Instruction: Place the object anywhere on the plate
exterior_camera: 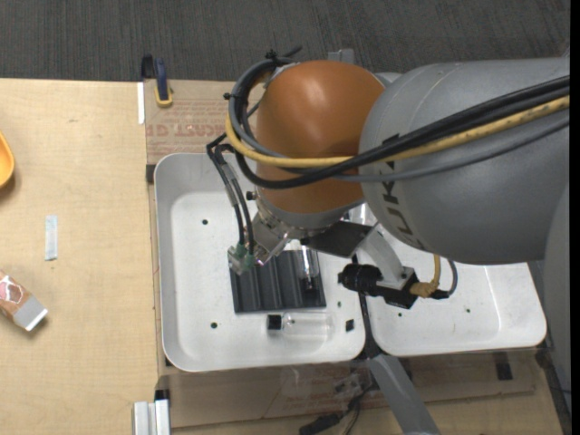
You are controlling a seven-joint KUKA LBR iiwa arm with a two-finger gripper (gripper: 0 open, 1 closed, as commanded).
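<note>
My gripper hangs low over the front part of the left white bin, its black ribbed body pointing toward the bin's front rim. A pale translucent piece shows at its tip, just above the bin floor; I cannot tell whether this is part of the gripper or a separate thing. The orange band and the grey arm cover the middle and back of both bins and hide what lies under them.
The right bin shows a strip of floor at the front right. On the wooden bench to the left lie an orange item, a small grey strip and a red-and-white packet. A blue clamp stands behind the left bin.
</note>
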